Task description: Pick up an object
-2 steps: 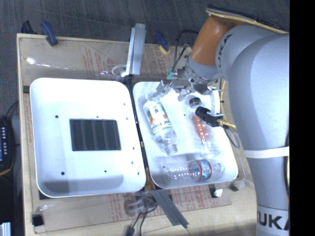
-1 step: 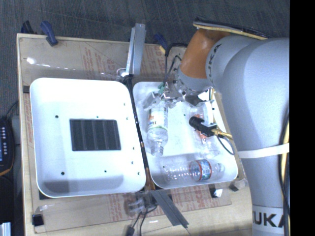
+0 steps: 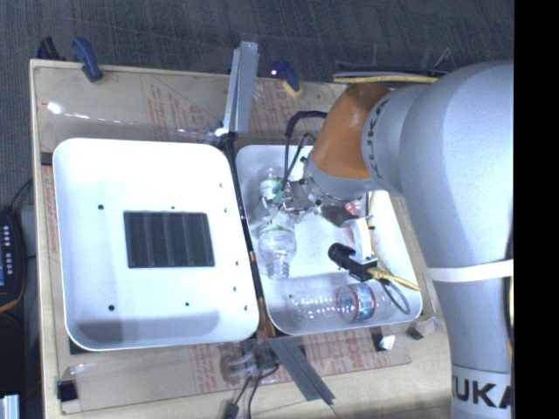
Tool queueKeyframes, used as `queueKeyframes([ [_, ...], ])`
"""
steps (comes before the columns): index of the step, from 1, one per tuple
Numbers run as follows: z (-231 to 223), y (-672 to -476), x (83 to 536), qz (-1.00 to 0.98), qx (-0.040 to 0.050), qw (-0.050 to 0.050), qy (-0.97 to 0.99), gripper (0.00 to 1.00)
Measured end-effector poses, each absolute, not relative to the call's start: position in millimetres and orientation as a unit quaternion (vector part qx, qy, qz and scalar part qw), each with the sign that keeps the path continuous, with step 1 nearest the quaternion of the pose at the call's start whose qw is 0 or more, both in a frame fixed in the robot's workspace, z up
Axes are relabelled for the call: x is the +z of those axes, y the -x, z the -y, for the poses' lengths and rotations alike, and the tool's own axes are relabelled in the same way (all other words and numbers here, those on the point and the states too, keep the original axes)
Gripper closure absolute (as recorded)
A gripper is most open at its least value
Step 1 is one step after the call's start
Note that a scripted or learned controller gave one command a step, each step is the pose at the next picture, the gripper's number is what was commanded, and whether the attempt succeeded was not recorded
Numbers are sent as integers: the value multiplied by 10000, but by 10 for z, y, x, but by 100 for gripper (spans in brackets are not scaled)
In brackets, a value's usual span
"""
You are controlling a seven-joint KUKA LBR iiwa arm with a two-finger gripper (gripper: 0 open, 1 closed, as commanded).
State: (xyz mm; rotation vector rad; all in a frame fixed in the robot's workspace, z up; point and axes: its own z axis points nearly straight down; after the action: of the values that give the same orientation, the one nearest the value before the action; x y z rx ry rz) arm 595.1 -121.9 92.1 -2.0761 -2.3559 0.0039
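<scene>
Clear bottles (image 3: 339,304), right bin (image 3: 403,260), gripper (image 3: 284,195) above

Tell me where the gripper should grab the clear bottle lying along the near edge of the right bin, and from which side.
Grip the clear bottle across its smooth mid-body, probably coming straight down from above. It lies on its side along the right bin near wall, so the fingers should close across its width, one toward that wall, one toward the bin's middle. The black cable crowds its labelled end, so stay left of it.
</scene>
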Motion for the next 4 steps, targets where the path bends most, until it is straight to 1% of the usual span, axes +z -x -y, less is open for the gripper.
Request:
queueKeyframes([
  [1,1490,-5524,914,7672,9,19,6414,0],
  [2,1325,-6167,917,7446,12,11,6675,0],
  [3,1325,-6167,917,7446,12,11,6675,0],
  [4,1335,-5658,913,7565,13,19,6540,0],
])
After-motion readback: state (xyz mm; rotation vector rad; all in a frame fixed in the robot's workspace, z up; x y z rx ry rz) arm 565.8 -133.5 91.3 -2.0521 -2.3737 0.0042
